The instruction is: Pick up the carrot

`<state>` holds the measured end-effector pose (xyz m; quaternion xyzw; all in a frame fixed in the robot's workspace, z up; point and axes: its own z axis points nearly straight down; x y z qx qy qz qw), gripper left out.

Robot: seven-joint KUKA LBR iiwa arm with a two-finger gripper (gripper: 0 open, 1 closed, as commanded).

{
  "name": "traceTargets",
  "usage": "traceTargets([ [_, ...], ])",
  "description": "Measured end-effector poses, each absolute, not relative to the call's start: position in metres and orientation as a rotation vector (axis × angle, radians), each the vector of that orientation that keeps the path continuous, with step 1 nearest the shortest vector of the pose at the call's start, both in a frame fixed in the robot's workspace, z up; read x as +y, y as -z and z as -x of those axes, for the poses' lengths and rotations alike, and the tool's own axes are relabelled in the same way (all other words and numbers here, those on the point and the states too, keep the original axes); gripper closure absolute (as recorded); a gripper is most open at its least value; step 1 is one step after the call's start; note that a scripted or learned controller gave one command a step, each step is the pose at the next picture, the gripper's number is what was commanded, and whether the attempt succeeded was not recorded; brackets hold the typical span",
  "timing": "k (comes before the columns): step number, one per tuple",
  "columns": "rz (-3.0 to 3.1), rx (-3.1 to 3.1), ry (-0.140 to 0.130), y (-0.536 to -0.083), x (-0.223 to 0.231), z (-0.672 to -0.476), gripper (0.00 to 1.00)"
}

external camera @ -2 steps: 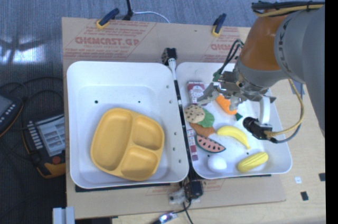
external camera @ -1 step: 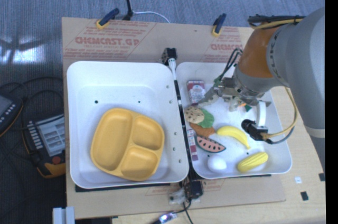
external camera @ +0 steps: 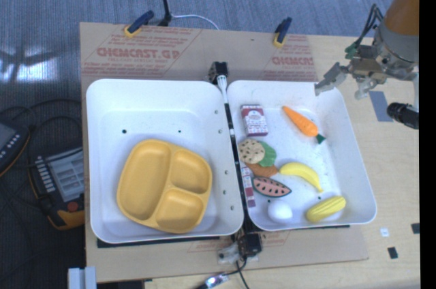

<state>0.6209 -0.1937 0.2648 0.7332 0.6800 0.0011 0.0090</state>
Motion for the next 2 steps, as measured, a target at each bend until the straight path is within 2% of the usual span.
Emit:
traceTargets([
  [1, -2.441, 1.97, -0.002, -0.0968, -0.185, -0.603, 0.0],
  [2, -2.444, 1.977, 0.008, -0.102, -0.1837, -0.6007, 1.0],
])
